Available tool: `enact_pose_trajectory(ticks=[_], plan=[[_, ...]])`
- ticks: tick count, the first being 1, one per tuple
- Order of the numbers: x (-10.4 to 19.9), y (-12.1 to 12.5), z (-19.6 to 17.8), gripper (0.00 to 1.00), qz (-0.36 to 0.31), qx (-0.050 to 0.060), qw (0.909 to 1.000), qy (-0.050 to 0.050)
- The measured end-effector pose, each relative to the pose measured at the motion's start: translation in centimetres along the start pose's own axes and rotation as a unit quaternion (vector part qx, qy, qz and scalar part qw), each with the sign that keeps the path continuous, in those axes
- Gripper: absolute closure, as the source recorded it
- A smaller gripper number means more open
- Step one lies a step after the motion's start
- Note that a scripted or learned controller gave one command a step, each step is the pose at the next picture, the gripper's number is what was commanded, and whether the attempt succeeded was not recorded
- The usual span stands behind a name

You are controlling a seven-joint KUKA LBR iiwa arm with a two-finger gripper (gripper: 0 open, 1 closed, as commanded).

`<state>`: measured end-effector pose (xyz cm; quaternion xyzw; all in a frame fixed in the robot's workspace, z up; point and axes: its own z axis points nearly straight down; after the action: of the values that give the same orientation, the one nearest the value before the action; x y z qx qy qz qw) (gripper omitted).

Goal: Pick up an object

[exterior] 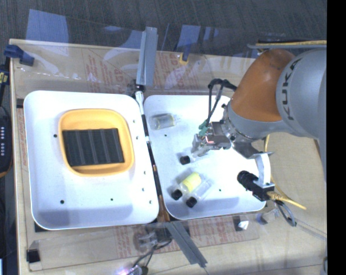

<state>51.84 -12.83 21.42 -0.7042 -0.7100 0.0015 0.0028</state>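
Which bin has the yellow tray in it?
The left bin. A yellow tray with a dark ribbed insert sits in it. The right bin holds small loose items, and the gripper is over that one.

Even overhead light, fairly bright; the white bins (87, 211) are near blown-out. Soft shadow under the arm (276, 96), pale reflections on the clear panel (104, 39) at top. Overall slightly soft, low-res.
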Motion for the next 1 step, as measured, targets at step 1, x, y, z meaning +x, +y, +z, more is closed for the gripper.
enact_pose_trajectory(ticks=[1], plan=[[-5.29,1.95,1.81,0.00,-0.040,-0.002,0.9992,-0.001]])
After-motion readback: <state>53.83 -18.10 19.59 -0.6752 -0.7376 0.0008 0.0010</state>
